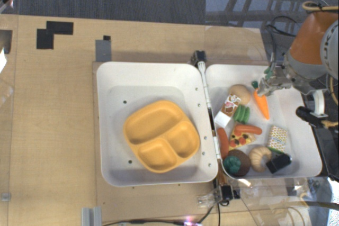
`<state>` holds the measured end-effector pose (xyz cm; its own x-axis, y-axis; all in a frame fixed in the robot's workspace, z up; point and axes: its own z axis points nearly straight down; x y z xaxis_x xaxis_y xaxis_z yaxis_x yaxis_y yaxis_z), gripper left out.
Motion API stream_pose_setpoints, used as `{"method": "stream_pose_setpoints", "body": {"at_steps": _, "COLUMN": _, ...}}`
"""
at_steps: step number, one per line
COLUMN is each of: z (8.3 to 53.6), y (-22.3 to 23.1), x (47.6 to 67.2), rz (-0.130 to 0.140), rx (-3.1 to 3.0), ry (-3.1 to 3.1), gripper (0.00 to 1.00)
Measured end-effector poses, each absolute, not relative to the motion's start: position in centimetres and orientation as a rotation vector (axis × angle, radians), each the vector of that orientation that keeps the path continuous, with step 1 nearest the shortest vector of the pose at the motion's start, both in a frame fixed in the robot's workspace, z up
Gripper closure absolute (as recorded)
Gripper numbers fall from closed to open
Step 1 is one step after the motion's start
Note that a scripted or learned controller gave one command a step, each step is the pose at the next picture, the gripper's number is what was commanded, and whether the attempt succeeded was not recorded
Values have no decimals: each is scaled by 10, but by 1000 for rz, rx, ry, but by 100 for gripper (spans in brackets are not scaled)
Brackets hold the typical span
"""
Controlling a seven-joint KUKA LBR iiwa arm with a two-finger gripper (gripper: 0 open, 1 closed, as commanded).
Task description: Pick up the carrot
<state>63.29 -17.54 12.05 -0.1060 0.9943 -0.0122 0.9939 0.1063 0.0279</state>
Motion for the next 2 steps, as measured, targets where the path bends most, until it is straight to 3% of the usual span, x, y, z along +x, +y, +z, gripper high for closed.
{"method": "stream_pose_setpoints", "body": {"at_steps": 1, "z": 190, "y": -57, "x": 642, "rz": 15, "rx": 1634, "ry": 2671, "gripper": 100}}
{"method": "stream_pose_setpoints", "body": {"at_steps": 2, "z": 187, "y": -61, "x": 640, "rz": 7, "rx": 1644, "ry": 2669, "gripper": 0}}
